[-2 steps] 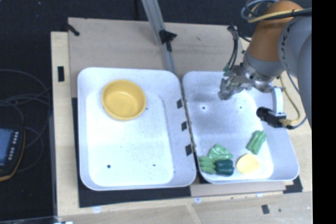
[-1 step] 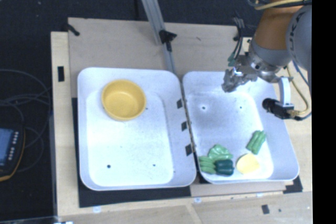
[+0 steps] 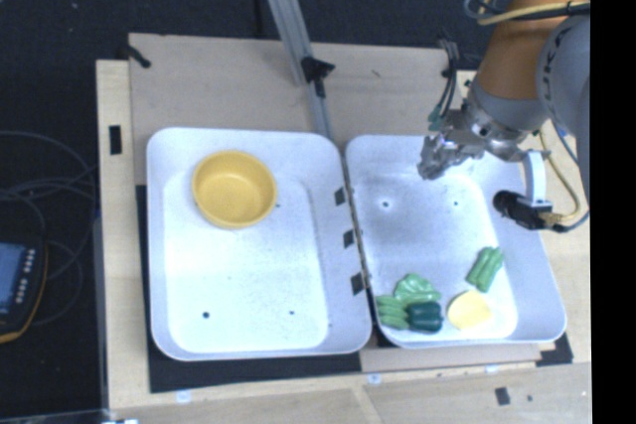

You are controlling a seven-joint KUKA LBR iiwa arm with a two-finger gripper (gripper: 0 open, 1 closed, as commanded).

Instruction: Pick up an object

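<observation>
Green objects (image 3: 407, 301), yellow piece (image 3: 468, 311) in right bin (image 3: 397, 174) near corner; jaws (image 3: 434, 163) above far end, state unclear.

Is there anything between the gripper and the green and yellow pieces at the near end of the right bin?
Nothing visible. The gripper sits over the far end of the right bin, and bare bin floor lies between it and the light green piece, the yellow piece and the green cluster.
</observation>
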